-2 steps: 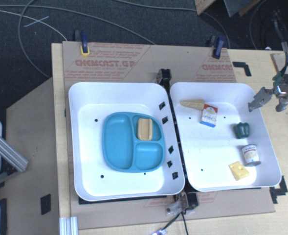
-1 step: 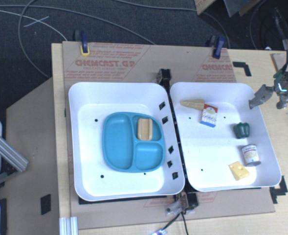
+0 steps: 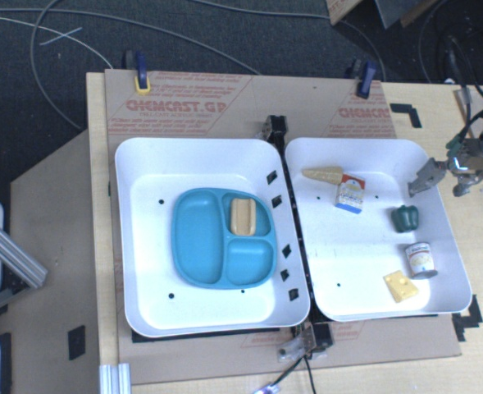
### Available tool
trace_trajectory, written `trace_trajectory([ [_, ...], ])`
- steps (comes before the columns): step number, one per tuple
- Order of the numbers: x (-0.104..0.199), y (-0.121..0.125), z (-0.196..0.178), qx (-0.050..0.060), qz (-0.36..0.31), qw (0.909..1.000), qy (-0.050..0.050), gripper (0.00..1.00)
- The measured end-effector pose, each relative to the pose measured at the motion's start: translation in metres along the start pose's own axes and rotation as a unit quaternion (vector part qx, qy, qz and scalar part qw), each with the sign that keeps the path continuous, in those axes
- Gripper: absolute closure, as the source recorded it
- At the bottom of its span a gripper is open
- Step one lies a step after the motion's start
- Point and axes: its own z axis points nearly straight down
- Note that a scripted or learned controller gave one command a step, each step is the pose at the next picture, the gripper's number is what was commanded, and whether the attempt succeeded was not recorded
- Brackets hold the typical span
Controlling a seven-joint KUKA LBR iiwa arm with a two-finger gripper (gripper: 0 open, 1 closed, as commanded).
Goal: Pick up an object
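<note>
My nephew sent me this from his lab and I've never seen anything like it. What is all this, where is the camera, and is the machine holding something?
The picture is taken by one camera fixed above a bench, looking down at a slant. Two shallow white bins sit side by side. The left bin holds a blue divided tray with a tan bread-like piece in its upper right compartment. The right bin holds small items: a tan cone-shaped piece, a small red, white and blue carton, a dark green object, a little can and a yellow wedge. The metal part at the right edge is the robot arm's gripper, meant to pick things up. I see nothing in it.
</note>
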Motion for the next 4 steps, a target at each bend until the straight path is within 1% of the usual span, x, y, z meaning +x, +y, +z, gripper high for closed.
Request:
trace_trajectory([
  [2,-0.003,0.005,0.125,0.001,0.0,1.0,0.0,0.0],
  [3,-0.004,0.007,0.109,-0.003,-0.001,1.0,-0.001,1.0],
  [4,-0.004,0.017,0.05,-0.006,-0.001,1.0,-0.003,1.0],
])
